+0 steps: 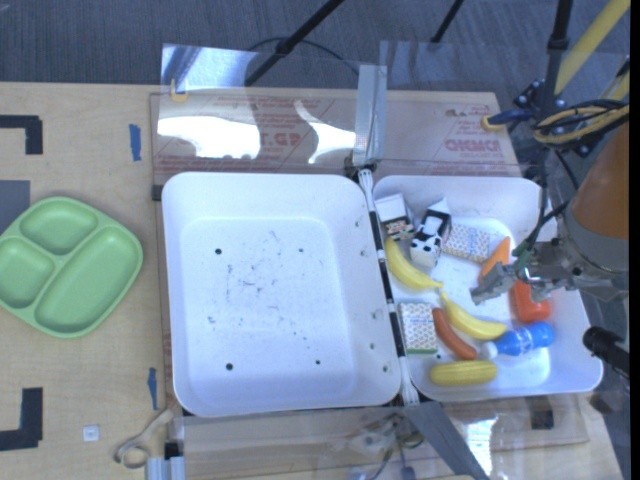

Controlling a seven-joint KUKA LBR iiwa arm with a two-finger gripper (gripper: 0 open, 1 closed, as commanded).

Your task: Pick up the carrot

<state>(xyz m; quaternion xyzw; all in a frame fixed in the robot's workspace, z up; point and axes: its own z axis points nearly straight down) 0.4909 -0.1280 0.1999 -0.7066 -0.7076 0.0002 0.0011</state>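
Robot tool (497, 284) hovers low over the right bin (570, 368); finger spread cannot be told. Just beside it lies a slim orange carrot (496, 257), tilted.

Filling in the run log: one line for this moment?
task: pick up carrot | gripper: over right bin, just below carrot | grasp: none visible | left bin: no toys

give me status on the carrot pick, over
Gripper low over the right bin. Carrot lying just beside it, not held. Banana and orange toy crowd close.
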